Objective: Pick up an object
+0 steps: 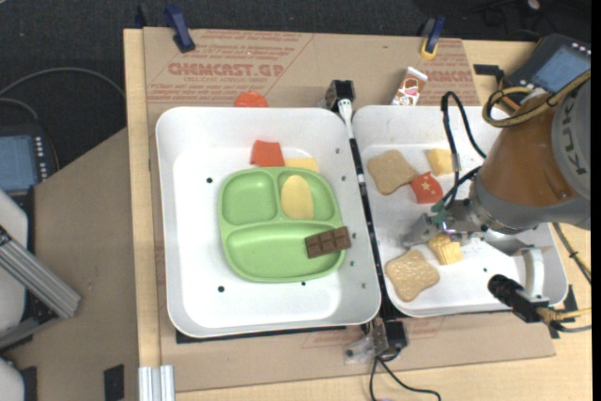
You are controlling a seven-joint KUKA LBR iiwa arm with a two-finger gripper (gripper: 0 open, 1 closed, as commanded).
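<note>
My gripper [439, 227] is low over the middle of the right bin [470, 296], with the grey and orange arm coming in from the right. A small yellow piece [445, 250] lies right below the gripper, touching or nearly touching it. A toast-shaped piece [412, 273] rests just in front of it near the bin's front. Behind the gripper lie a red piece with a star [425, 189], another toast piece [391, 171] and a yellow block [439, 161]. The arm hides the right part of this bin.
The left bin [188, 230] holds a green divided plate [254, 249] with a yellow oval piece [297, 197] and a brown chocolate bar [327, 242] on its rim. A red block [268, 153] lies behind the plate. A small carton [409, 87] lies on the bench behind the bins.
</note>
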